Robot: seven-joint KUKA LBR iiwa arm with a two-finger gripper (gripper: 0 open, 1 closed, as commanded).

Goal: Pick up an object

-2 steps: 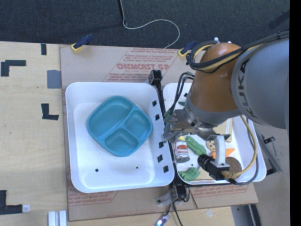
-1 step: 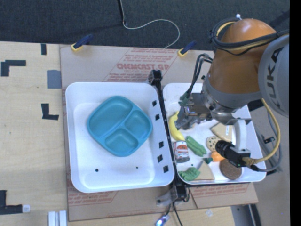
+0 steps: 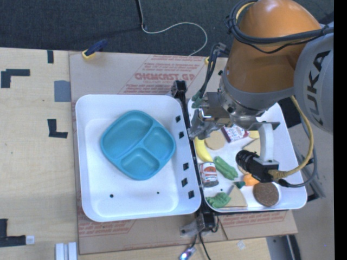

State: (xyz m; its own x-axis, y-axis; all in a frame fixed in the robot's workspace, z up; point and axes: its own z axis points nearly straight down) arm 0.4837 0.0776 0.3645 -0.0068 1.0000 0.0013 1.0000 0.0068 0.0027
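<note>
Smooth blue three-compartment tray (image 3: 138, 144) lies in the left white bin (image 3: 92, 199). Right bin (image 3: 295, 202): curved yellow banana (image 3: 203, 150), ridged can (image 3: 209, 174), round brown disc (image 3: 266, 194), partly hidden under the arm. Gripper (image 3: 209, 124): grip state cannot be told.

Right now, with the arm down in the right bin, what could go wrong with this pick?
1. The right bin is crowded: the banana, green toy and can lie close together, so the gripper might nudge or catch a neighbour.
2. The gripper sits close to the wall between the bins and could strike it.
3. The arm hides part of the bin from the camera.
</note>
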